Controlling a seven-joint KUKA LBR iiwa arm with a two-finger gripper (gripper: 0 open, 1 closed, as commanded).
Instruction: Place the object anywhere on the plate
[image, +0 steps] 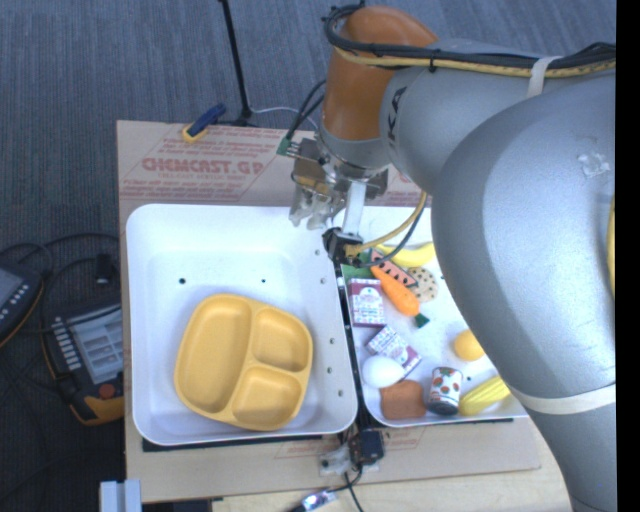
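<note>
Yellow plate (245, 360) lower left in left bin (160, 240) | end effector (318, 205) upper centre, grip state unclear | toys including carrot (397, 288) in right bin (500, 408) | step: object not picked yet | next: grasp one.

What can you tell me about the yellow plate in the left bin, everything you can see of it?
The yellow plate looks like matte plastic, a rounded square with three compartments: one long section on its left, two smaller ones on its right. It lies flat, turned slightly, on the floor of the left bin, toward the near side. Nothing sits in it.
</note>
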